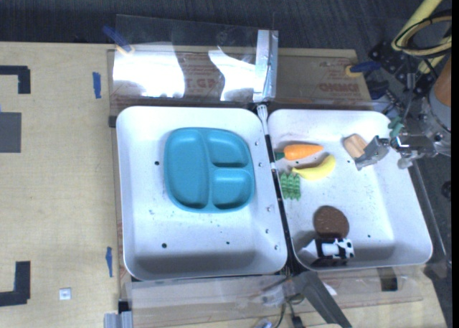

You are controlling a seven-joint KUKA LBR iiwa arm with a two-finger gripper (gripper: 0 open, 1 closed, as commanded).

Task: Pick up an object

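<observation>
One tan block (353, 146), its long axis slanting across the right bin (401, 247), lies just left of my gripper (374, 151); whether my gripper is released or clenched, I cannot tell.

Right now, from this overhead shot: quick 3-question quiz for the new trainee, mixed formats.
1. True or false: the blue divided tray sits in the right bin.
2. What lies directly beside the carrot? A) banana B) cookie C) cow toy
3. Fill in: the tool is over the right bin's ____ side, near the tan block.

Key: 1 false, it is in the left bin. 2 A. 3 far.
</observation>
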